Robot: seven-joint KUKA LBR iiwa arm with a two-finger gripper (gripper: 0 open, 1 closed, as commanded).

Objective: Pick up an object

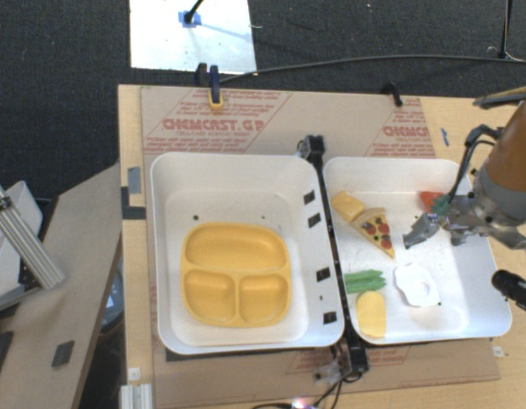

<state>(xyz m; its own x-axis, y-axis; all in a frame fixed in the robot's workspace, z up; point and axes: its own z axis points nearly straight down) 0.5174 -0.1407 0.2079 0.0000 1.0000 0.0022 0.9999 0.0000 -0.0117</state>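
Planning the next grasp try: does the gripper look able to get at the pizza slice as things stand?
Probably yes. The gripper hovers in the right bin just beside the pizza slice, which lies flat with nothing on it.

2 bins [237, 164], 1 tray [237, 273], 6 toy foods [375, 226]

Fixed overhead camera, slanting down, apparently mid-distance, on both bins [245, 170].

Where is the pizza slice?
The pizza slice lies in the right bin, near its left wall, just below a yellow block and above the green beans.
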